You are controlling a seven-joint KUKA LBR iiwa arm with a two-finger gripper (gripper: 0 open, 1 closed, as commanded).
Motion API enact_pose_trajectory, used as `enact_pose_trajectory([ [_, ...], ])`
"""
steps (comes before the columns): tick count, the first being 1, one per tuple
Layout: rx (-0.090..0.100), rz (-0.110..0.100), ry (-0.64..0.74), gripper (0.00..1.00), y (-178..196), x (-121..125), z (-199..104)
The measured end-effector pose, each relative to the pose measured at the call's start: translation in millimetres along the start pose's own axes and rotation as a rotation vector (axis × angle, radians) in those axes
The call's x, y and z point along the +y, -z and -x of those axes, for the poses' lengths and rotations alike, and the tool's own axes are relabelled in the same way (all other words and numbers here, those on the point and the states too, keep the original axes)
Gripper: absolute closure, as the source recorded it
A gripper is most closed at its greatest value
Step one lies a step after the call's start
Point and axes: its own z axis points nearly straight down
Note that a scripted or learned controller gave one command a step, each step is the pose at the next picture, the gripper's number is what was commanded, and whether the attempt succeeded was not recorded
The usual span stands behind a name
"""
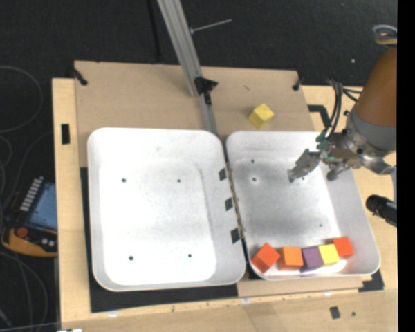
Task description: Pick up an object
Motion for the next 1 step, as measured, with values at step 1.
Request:
enact_pose_trajectory([
  [1,-0.002,-0.005,-0.005,0.00,-50.5,18.5,7.9],
])
